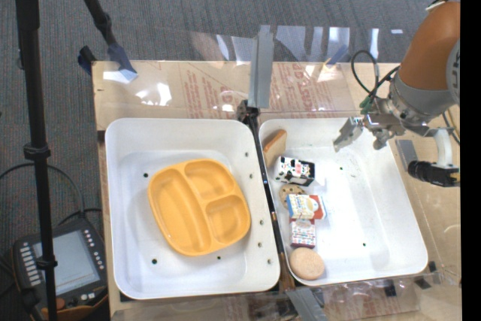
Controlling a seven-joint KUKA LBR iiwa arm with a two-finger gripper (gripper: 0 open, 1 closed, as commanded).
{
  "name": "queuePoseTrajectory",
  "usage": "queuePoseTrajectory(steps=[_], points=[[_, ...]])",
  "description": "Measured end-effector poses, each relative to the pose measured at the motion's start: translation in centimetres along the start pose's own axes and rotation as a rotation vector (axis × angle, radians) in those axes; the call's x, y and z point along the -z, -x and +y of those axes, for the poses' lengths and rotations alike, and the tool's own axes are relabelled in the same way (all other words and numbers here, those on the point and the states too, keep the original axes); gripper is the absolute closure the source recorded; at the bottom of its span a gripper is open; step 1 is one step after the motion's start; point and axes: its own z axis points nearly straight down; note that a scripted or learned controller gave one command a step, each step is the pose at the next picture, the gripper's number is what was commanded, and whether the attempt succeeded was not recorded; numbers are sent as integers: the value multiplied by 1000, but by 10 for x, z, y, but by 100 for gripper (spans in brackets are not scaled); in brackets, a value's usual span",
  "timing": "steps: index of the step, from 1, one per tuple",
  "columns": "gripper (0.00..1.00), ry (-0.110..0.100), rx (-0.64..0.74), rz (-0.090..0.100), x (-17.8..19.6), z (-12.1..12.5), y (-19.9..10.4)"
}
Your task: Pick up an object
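Grey arm's two-finger pincer (363,133) hangs released, holding nothing, over the right shallow white plastic bin (391,237). Small black-and-white printed carton (294,171) lies at that bin's left side; yellow compartmented plastic tray (199,206) occupies the left white bin (128,154).

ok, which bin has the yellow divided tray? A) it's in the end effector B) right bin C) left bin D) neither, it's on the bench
C: the yellow divided tray lies flat in the left bin, while the right bin holds the small food items.
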Motion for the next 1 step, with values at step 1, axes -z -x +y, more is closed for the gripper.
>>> queuePoseTrajectory(steps=[1], points=[[0, -1, 27, 0, -109, -31, -72]])
